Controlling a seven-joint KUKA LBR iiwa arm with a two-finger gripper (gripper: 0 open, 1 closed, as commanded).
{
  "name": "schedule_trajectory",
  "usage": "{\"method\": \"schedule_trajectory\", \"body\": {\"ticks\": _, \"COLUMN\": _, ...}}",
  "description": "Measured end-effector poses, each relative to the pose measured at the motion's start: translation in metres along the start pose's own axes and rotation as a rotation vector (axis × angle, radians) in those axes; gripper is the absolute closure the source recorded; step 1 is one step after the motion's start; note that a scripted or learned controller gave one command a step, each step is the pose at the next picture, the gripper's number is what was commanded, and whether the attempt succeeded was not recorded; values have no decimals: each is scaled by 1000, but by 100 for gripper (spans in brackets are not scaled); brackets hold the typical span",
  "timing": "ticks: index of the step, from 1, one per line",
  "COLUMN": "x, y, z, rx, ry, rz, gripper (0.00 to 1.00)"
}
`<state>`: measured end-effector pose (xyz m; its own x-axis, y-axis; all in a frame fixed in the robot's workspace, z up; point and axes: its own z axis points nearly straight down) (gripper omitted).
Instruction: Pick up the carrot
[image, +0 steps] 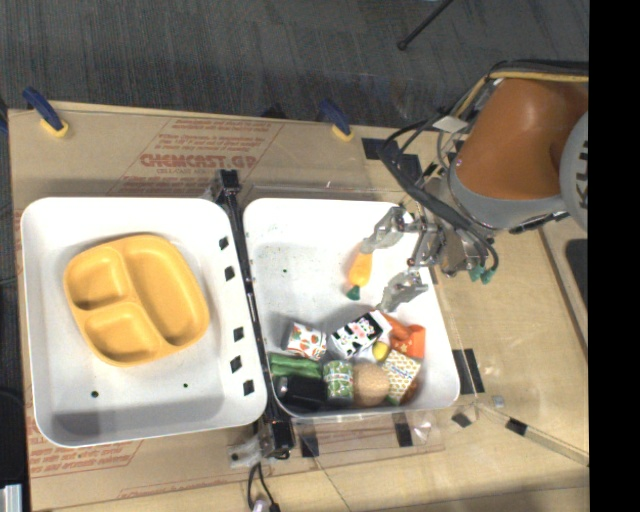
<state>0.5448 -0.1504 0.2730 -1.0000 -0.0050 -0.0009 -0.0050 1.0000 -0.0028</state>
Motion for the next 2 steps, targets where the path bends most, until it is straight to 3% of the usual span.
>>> {"method": "schedule_trajectory", "body": {"ticks": 1, "x": -28, "y": -25, "z": 117, "rx": -6, "ry": 9, "rz": -80, "gripper": 0}}
{"method": "schedule_trajectory", "body": {"ticks": 2, "x": -89, "y": -59, "z": 180, "rx": -1, "ry": -3, "rz": 181, "gripper": 0}}
